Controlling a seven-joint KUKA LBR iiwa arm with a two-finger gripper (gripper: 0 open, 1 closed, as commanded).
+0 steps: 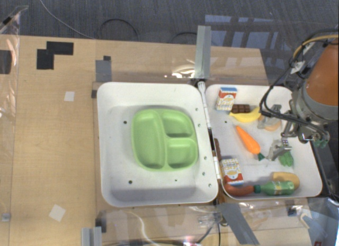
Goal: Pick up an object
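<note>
A green bottle (276,188) is seen at the right bin's (318,187) near edge. Farther back, the tool (277,151) is lowered beside a carrot (248,140); its opening cannot be told. A green tray (163,139) lies in the left bin (114,134).

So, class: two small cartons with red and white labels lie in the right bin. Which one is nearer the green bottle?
The carton at the bin's near-left, just above the red sausage-like toy beside the green bottle. The other carton sits at the far-left corner.
</note>
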